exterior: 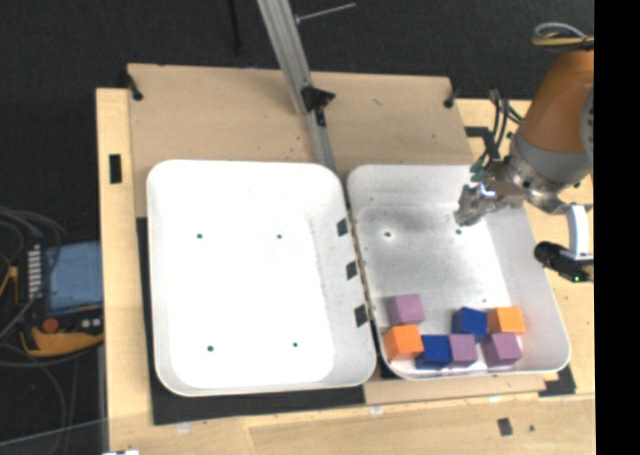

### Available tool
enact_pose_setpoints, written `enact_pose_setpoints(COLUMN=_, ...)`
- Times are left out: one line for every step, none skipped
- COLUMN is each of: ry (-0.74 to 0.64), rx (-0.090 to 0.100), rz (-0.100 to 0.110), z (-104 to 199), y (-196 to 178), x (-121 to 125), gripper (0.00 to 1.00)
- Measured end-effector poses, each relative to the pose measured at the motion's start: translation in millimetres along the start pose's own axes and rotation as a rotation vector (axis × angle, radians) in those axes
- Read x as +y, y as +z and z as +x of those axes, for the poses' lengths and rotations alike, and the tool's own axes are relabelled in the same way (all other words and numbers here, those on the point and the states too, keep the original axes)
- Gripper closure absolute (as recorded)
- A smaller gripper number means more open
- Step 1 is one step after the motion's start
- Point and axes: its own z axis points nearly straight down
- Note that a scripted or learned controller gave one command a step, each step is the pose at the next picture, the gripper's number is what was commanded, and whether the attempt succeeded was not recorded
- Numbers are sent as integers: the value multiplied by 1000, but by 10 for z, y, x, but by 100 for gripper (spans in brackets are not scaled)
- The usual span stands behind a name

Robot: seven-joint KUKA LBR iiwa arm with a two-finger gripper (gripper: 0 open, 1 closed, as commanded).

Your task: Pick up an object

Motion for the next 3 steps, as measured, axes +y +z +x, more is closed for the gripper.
enact_pose_setpoints(ry=0, rx=0, rz=0, z=-71, y=-466, x=-7, gripper=100)
enact_pose_setpoints(ry=-4, rx=-1, rz=0, z=-145, y=-933, x=26, gripper=100)
enact_pose_setpoints(ry=-9, rx=1, rz=5, z=368, y=-968, x=103, gripper=100)
